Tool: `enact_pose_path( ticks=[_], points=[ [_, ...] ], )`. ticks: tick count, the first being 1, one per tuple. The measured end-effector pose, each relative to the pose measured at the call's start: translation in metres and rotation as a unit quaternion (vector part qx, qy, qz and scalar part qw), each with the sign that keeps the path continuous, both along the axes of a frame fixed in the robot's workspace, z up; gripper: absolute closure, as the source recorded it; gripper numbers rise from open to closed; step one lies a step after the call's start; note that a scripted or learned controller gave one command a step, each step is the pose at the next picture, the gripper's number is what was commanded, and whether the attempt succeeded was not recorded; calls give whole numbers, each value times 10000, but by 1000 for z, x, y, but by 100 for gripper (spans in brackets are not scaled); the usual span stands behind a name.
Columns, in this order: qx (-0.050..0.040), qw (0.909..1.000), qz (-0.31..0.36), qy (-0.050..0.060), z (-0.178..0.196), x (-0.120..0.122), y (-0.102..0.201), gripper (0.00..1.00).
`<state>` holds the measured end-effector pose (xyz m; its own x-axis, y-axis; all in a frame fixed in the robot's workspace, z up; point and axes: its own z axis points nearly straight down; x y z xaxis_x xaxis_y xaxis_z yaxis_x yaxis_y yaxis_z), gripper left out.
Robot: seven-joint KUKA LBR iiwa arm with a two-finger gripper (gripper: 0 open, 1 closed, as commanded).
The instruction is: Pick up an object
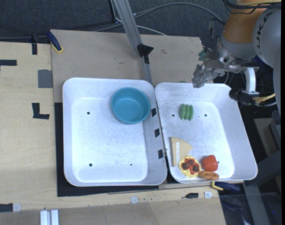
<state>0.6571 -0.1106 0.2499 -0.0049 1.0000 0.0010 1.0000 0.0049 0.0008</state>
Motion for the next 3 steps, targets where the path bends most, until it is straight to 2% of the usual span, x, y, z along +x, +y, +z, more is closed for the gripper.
enact_pose_path(
  ticks=[2,3],
  points=[
    [1,10000,-2,4,10,-19,103,100],
    [-2,10000,-4,14,-8,-24,151,100]
  ],
)
